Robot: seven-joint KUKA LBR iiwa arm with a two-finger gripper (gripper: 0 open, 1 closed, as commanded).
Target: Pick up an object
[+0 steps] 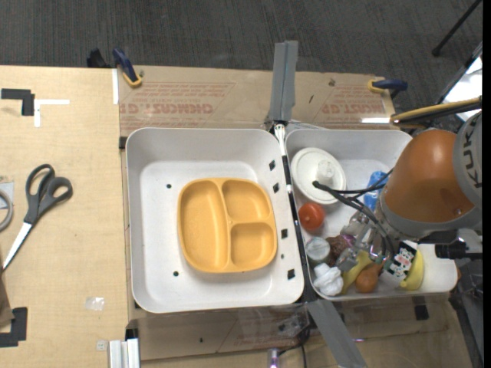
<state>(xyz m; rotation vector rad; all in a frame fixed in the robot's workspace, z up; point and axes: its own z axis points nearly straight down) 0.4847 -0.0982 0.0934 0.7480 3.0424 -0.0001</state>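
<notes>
White plastic bins, two in number, sit side by side on the bench. The left bin [146,228] holds one yellow-orange divided plate [227,225] with three compartments, lying flat near its centre. The right bin [360,138] holds a cluster of small items: one white round lid [318,171] at upper left, one red tomato-like ball [311,216] below it, one small white cup [317,248], one crumpled white piece [328,281] at the lower left corner, one yellow banana [415,271] at lower right, one orange-brown pear-shaped item [367,277], and one blue item [376,181], partly hidden by the arm.

One grey arm with an orange band [426,176] reaches in from the right of the frame over the right bin. The gripper [360,240] is low among the clutter in the bin's lower half; whether it is wide, narrow or holding anything cannot be told. The pear-shaped item lies just below it, the banana to its right, the cup to its left.

One pair of scissors [37,198] lies on the bench at far left.
</notes>
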